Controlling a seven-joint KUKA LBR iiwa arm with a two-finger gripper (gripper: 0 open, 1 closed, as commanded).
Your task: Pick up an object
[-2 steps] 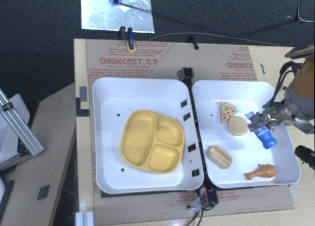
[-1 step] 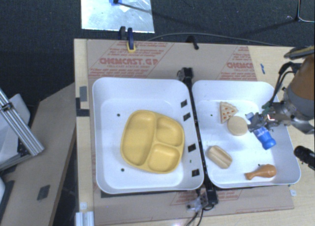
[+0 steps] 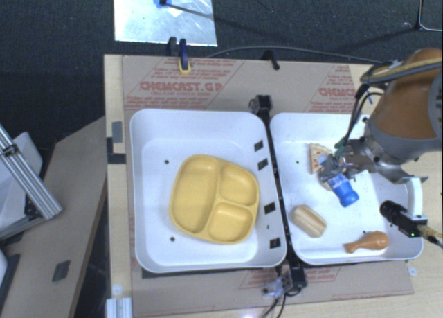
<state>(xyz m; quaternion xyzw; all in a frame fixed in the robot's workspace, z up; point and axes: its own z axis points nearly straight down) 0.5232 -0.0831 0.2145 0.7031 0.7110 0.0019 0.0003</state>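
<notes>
Camera view, arm: the grey arm with the orange band comes in from the right edge and bends down over the right-hand white bin (image 3: 398, 185).

Claw: the claw (image 3: 334, 169) sits low in the upper middle of that bin; from where I stand its tip is a dark tangle, and I cannot tell whether it is released or clenched.

Nearest thing: a small blue cylindrical plastic piece (image 3: 343, 191) lies touching or just under the claw's tip, on its lower right side.

Long axis of that piece: it runs on a slant from the claw down and to the right, so I judge the claw would need to close across that slant, not along it.

Other thing at the claw: a flat tan wedge like a pizza slice (image 3: 318, 154) lies just to the claw's upper left, close enough to get caught too.

Further off: a tan bread-roll-shaped toy (image 3: 309, 220) lies below and left of the claw, well apart; a brown drumstick-shaped toy (image 3: 368, 242) lies below and right, near the bin's lower rim.

Far side: a yellow divided plastic tray (image 3: 215, 199) rests in the left-hand white bin (image 3: 149, 171), well to the claw's left.

Judgement: the blue piece looks the likely target; no lift is visible yet.
</notes>
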